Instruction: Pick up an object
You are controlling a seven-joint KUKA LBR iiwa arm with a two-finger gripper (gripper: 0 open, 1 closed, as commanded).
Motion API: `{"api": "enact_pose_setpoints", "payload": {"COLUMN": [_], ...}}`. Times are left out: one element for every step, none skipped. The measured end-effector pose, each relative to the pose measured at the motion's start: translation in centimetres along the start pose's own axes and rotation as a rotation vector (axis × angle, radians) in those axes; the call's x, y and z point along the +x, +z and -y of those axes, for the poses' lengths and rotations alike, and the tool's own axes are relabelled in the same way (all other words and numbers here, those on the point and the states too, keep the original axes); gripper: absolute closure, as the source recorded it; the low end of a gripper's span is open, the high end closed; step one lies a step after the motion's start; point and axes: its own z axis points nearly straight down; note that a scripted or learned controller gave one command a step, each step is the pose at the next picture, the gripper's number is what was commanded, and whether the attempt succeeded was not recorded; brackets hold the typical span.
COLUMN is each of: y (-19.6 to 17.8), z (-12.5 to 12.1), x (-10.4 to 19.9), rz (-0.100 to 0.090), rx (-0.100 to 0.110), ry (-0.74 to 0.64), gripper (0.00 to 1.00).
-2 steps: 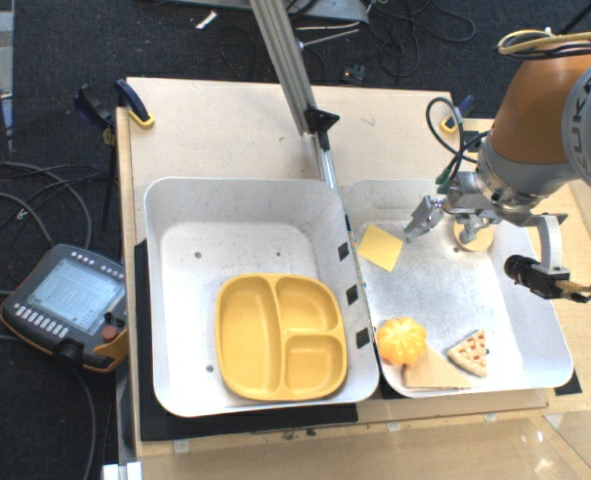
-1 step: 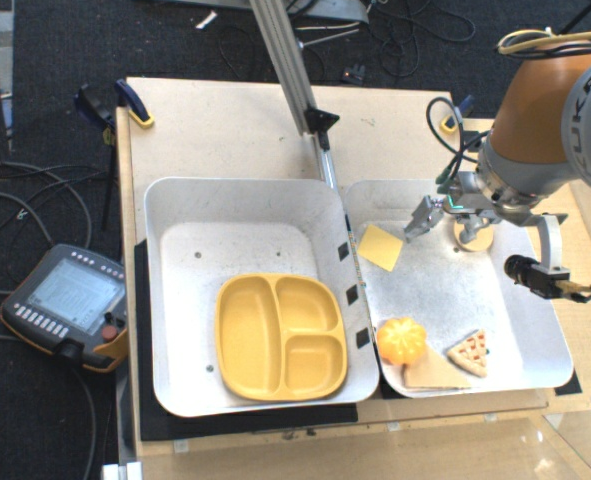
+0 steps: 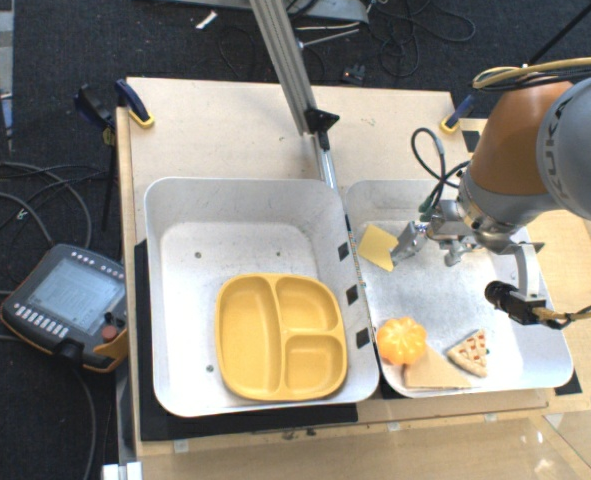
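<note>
Glossy yellow plastic tray (image 3: 280, 336), matt white plastic bins (image 3: 175, 218), pale wooden bench (image 3: 225, 118), metal gripper (image 3: 430, 246)

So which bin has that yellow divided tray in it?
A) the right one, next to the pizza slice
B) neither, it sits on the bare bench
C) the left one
C: the yellow divided tray lies in the left bin, while the pizza slice sits in the right bin.
</note>
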Motion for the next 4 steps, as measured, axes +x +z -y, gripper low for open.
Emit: {"api": "enact_pose_setpoints", "payload": {"y": [5.5, 7.1, 6.0, -0.2], "z": [0.6, 0.6, 0.5, 0.8], "x": [-0.9, -0.8, -0.8, -1.4], "rz": [0.000, 0.000, 0.001, 0.002], "rx": [0.001, -0.003, -0.007, -0.012], "ry": [0.001, 0.000, 0.000, 0.000], "gripper": [0.00, 0.00, 1.00, 1.00]}}
